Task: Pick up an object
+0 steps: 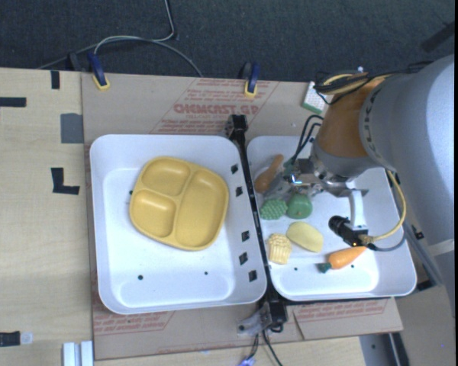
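On the far left the wooden bench (30,227) carries some dark angular marks. A cardboard sheet (206,109) with red print lies on it, held at its far edge by two clamps with yellow tips (99,78).

The left bin (111,280) holds a yellow divided plate (177,202) with three compartments, lying a little turned in the upper half of the bin.

The right bin (389,280) holds several toy foods close to its left wall. A brown, long piece (267,175) lies slanted near the far left corner. Below it sit a light green leafy piece (274,207) and, just beside it on the right, a darker green round piece (299,204). Nearer to the camera are a pale yellow corn piece (278,248) and a yellow oval piece (305,236), side by side. An orange carrot (345,257) lies further right, near the front edge.

The gripper (298,183) hangs low over the green pieces, with the darker green one directly under it and the brown piece just to its left. I cannot tell if the fingers are spread or closed, or if they touch anything, because the metal parts are small and blurred together with the objects. The grey arm (420,139) with its orange band (343,124) covers the far right part of the bin, and the arm is cut off at the right edge.
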Controlling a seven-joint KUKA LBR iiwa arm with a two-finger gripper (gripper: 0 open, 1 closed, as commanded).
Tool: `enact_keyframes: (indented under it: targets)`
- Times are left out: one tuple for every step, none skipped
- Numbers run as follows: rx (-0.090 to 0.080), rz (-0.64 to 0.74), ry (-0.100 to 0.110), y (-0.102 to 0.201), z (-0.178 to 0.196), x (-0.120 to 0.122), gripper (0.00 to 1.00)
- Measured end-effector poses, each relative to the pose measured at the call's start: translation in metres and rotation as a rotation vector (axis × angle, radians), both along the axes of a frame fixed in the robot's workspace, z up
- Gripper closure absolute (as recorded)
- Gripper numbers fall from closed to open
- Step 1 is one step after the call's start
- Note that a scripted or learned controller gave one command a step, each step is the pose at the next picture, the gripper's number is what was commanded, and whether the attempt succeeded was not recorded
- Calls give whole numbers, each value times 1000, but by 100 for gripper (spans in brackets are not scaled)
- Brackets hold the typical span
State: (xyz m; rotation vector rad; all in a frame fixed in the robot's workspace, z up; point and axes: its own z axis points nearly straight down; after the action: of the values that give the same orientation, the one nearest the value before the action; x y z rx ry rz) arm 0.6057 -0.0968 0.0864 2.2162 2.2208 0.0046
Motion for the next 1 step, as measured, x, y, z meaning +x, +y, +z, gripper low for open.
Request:
enact_keyframes:
  targets:
    - [-1, -1, 22, 0, 4, 53, 0]
